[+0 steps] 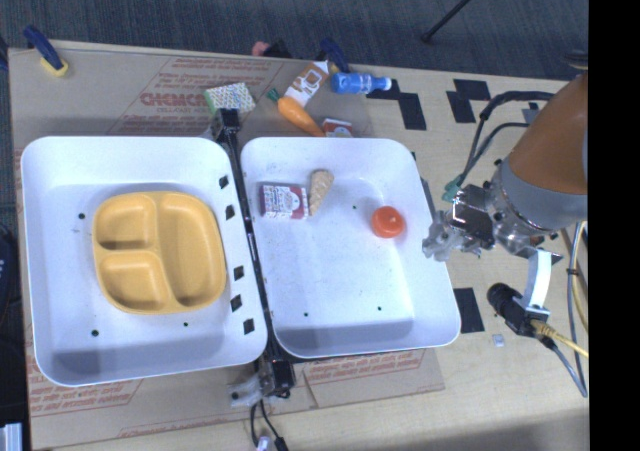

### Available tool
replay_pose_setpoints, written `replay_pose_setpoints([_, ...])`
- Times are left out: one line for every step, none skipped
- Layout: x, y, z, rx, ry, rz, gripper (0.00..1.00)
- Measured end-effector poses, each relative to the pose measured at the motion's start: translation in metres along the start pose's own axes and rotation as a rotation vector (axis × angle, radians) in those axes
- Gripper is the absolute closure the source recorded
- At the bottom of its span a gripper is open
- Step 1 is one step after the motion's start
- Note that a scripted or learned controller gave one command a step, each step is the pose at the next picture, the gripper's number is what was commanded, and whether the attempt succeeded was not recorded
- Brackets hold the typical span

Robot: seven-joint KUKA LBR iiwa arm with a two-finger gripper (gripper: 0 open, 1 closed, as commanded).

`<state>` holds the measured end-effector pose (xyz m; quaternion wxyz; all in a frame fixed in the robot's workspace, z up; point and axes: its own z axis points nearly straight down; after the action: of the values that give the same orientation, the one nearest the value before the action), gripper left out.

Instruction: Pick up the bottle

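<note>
1. Bottle first, since it is what matters here: the blue bottle [358, 84] lies on its side on the bench, outside both bins, just beyond the far rim of the right bin and well apart from the gripper.
2. Largest on the bench is the left bin [40, 239], a shallow white tray bearing a yellow divided plate [158, 250] with three compartments.
3. Beside it, touching along a black clipped seam, sits the right bin [400, 314], also white and shallow.
4. The arm [545, 164] comes in from the right, its orange band above the grey wrist, hanging over the bench just outside the right bin's right rim.
5. The gripper [440, 242] sits at that rim, near the red-orange ball; from where I stand I cannot tell how its tips are set, and nothing shows held in them.
6. Inside the right bin, a small red and white carton [283, 201] lies near the left wall, with a tan cone [319, 187] just beside it.
7. The red-orange ball [388, 222] rests further right in the same bin, apart from the carton and cone.
8. On the bench beyond the right bin lie an orange carrot-like piece [299, 116] and a white and orange packet [308, 85], near the bottle.
9. A small green-patterned block [230, 97] sits beyond the seam between the bins.
</note>
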<state>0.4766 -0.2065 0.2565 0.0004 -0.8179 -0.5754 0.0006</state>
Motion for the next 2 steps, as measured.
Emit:
replay_pose_setpoints([0.0070,-0.0029,0.0159,0.005,0.002,0.359,1.00])
replay_pose_setpoints([0.0091,-0.0013,0.0165,0.004,0.001,0.674,1.00])
